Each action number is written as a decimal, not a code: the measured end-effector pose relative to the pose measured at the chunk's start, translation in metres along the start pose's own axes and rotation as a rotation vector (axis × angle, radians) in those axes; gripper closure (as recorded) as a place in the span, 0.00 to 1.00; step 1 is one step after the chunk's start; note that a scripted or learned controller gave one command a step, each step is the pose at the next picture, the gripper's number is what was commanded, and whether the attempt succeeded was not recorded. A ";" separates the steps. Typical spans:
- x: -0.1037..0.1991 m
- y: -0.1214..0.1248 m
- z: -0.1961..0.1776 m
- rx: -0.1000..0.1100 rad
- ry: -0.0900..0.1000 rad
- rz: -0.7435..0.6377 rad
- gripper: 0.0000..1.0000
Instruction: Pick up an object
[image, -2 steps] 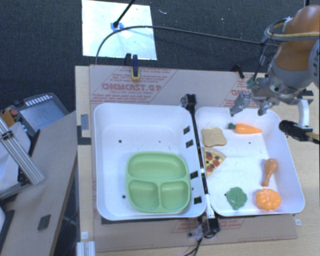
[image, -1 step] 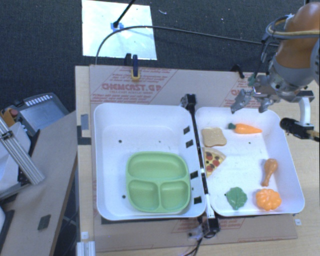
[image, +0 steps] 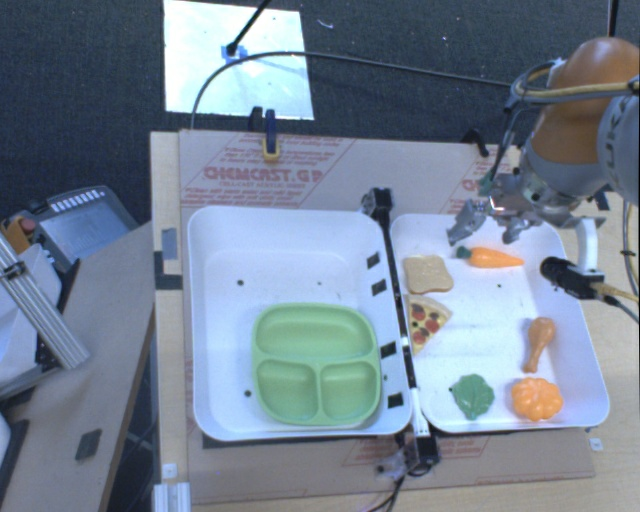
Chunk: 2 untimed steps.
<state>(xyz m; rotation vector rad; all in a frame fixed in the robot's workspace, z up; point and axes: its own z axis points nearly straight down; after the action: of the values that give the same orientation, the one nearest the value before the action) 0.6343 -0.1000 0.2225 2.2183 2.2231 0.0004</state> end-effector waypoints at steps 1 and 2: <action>-0.001 0.003 0.062 0.003 0.000 0.001 0.00; 0.004 -0.002 0.120 0.001 0.000 0.001 0.00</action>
<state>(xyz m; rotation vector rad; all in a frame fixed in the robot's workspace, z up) 0.6321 -0.0962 0.1022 2.2199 2.2227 0.0000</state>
